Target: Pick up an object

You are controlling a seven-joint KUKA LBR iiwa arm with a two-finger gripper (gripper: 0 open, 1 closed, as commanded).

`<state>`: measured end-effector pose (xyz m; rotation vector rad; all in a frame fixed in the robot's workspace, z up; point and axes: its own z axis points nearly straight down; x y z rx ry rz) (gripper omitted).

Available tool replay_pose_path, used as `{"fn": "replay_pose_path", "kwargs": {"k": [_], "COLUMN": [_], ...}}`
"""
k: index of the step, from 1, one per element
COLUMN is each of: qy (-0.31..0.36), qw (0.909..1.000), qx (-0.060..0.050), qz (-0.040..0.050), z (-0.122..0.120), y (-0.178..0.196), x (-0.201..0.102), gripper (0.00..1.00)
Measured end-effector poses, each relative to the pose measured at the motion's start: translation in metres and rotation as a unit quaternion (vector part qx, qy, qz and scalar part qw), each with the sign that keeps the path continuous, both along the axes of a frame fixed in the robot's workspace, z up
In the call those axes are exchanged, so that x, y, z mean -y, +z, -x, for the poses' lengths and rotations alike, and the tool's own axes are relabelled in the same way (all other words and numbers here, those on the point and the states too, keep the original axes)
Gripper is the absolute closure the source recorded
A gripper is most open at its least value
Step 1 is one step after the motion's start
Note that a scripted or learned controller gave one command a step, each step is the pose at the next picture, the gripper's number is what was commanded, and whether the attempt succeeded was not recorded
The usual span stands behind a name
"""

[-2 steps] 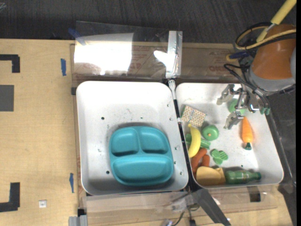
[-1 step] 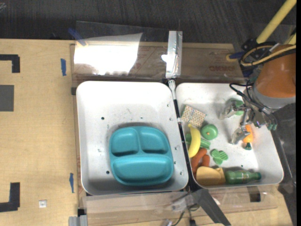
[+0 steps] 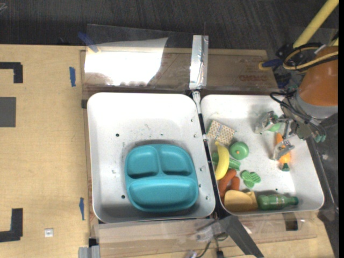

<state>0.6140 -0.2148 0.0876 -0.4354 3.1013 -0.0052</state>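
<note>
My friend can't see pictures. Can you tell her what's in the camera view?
A grey robot arm with an orange band reaches from the right over a white right bin holding toy food: a banana, a green bottle, a carrot. The white left bin holds a teal divided tray.

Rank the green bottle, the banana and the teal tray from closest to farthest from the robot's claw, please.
Measured from the gripper, in the right bin's upper right:
1. Green bottle, lying at the right bin's lower edge, below the gripper.
2. Banana, at the right bin's left side.
3. Teal tray, over in the left bin.
</note>
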Motion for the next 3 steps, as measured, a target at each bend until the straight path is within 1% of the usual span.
{"fn": "replay_pose_path", "kwargs": {"k": [1, 2, 3], "qy": [0.029, -0.048, -0.004], "qw": [0.9996, 0.9988, 1.0000], "qx": [-0.001, 0.000, 0.001], "qz": [0.0003, -0.0011, 0.0000], "z": [0.040, 0.074, 0.069], "y": [0.001, 0.001, 0.001], "x": [-0.016, -0.013, 0.008], "gripper": [0.00, 0.00, 0.00]}}
